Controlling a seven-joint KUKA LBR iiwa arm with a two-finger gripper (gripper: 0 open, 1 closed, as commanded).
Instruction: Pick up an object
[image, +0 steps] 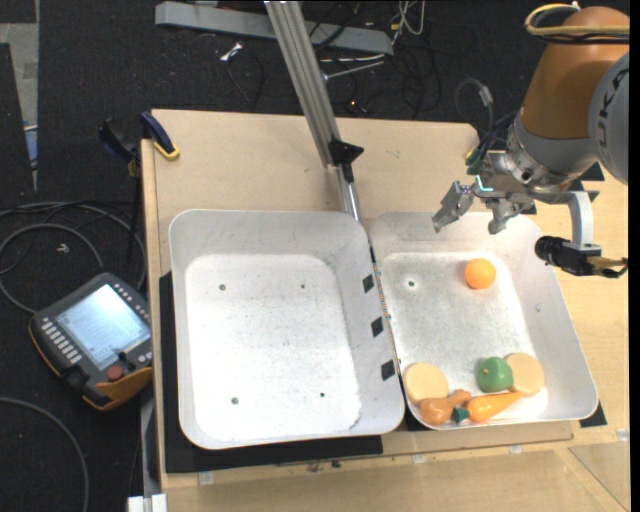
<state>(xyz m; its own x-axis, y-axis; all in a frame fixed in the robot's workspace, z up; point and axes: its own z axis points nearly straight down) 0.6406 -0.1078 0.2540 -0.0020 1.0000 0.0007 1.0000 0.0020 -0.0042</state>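
Here, in the camera view, the arm (580, 90) comes in from the right and hangs over the back edge of the right bin (560, 330). Its fingers (478, 213) are spread apart, one at the left (448, 212) and one at the right (503, 215). They pinch nothing.

An orange ball (480, 273) sits alone on the bin floor, a little below the fingers and near them. It looks like the easy thing to pick.

At the front of the bin, more things lie in a bunch: a round tan disc (427, 381), a green piece (493, 374), a second tan disc (525, 372) and a carrot (492, 405). They touch each other, so grabbing one would be harder.

The left bin (200, 300) sits beside it on the tabletop (240, 160).

To do this step well, I think the fingers should move right over the ball, stay wide, and go straight down so one finger lands on each side. A ball can roll away, so they should close slowly and squeeze its middle. Then lift gently.
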